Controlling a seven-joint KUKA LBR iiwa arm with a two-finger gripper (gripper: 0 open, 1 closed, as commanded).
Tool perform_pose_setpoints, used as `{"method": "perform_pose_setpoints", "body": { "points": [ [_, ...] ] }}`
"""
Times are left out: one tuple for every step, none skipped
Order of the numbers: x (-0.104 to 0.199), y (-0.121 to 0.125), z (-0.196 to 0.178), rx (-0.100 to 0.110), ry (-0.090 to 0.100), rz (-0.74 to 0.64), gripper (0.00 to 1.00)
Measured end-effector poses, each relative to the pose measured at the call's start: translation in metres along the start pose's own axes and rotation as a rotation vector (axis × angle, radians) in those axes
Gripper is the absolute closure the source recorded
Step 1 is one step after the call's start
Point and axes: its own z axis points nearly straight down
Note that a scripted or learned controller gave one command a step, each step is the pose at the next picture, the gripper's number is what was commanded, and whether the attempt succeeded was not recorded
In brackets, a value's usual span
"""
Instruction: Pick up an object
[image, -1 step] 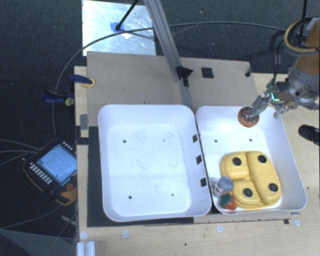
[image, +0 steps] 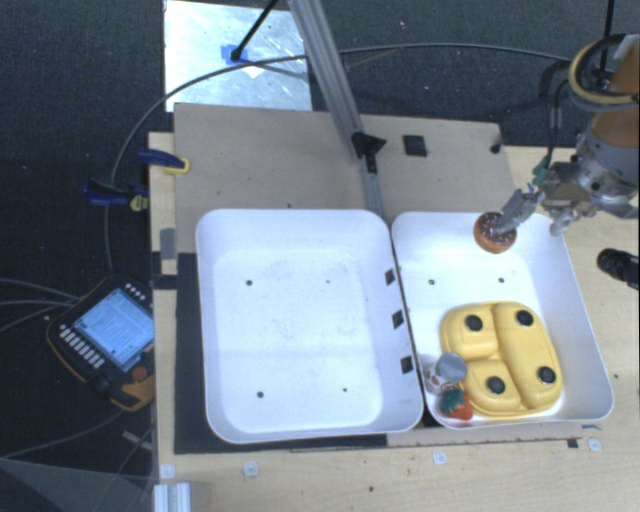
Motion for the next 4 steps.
{"method": "perform_pose_setpoints", "body": {
  "points": [
    [-0.003, 0.007, 0.043, 0.001, -0.001, 0.002, 0.0],
    [-0.01, 0.003, 0.088, 0.002, 0.0, 0.003, 0.0],
    [-0.002, 0.011, 0.139, 0.002, 0.0, -0.001, 0.0],
    [-0.003, 0.012, 0.126, -0.002, 0.0, -0.003, 1.0]
  ]
}}
